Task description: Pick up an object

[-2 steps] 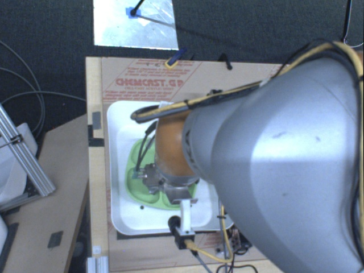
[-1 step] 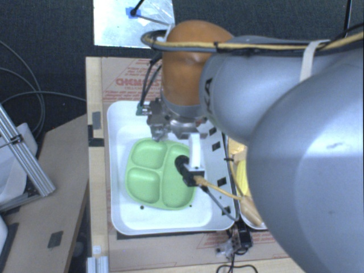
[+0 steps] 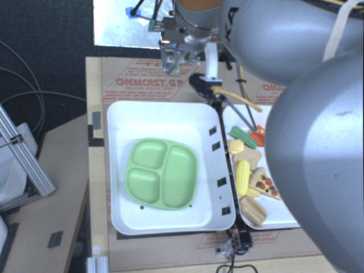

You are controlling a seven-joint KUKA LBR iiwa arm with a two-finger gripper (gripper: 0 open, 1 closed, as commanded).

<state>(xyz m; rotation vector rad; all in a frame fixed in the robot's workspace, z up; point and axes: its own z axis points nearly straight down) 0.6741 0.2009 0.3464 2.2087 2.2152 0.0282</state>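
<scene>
The gripper is high up, far from the toy food.

The gripper hangs over the brown bench, past the far edge of the left bin. Its fingers point down, look close together, and have nothing between them. The left bin has a green divided plate in it. The toy food sits in the right bin: a yellow corn cob, a pizza slice, a bread roll and a green piece. So the food lies to the right of the gripper and nearer the front. The corn's long side runs front to back, next to the wall between the bins. I think the arm must swing right and come forward first.
</scene>
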